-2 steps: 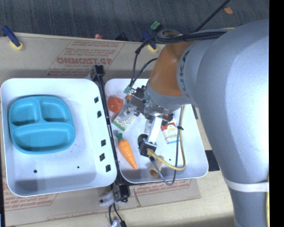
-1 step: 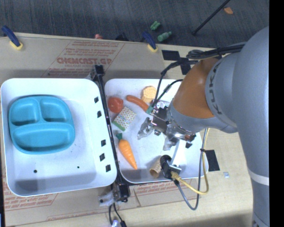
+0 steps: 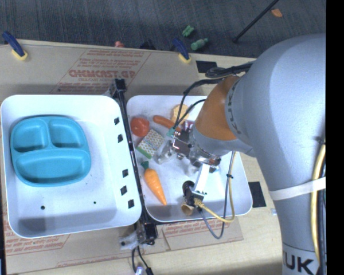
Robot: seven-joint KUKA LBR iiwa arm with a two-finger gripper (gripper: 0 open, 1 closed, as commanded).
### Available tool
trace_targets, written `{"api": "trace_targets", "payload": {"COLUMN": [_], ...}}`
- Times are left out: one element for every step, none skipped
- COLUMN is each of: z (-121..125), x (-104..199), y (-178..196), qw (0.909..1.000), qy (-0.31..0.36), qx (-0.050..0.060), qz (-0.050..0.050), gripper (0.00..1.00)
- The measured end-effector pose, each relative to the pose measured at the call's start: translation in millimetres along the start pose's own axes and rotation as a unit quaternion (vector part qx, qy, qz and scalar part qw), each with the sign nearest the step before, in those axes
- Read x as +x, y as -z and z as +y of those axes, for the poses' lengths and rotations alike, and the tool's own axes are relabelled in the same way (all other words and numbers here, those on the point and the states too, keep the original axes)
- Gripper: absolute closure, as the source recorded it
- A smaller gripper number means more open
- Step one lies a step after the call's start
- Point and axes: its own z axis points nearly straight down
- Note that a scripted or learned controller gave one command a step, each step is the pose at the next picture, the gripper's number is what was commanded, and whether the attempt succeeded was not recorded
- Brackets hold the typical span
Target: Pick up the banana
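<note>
1. Grey arm with orange band [image 3: 218, 116], reaching in from the right over the right-hand shallow white bin [image 3: 241, 202].
2. Two-finger gripper [image 3: 175, 145], low in that bin beside a small chequered packet [image 3: 151, 144]; finger spread impossible to tell.
3. Yellow banana [image 3: 179, 112], at the bin's far side, largely hidden behind the wrist.
4. Orange carrot [image 3: 154, 185], red tomato-like piece [image 3: 139, 125] and slim orange piece [image 3: 163, 120], loose in the same bin.
5. Blue sectioned plastic tray [image 3: 49, 150], lying in the left-hand white bin [image 3: 69, 216].
</note>
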Motion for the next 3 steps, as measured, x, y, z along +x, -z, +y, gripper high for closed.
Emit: {"api": "trace_targets", "payload": {"z": [36.7,-4.0,25.4], "x": [35.8,-38.7,-8.8], "y": [0.4,51.9,-0.2], "qw": [0.9995,1.0000,0.9954], "qy": [-0.033,-0.010,-0.096], "qx": [0.001,0.000,0.000], "qz": [0.000,0.000,0.001], "gripper": [0.00,0.00,0.00]}}
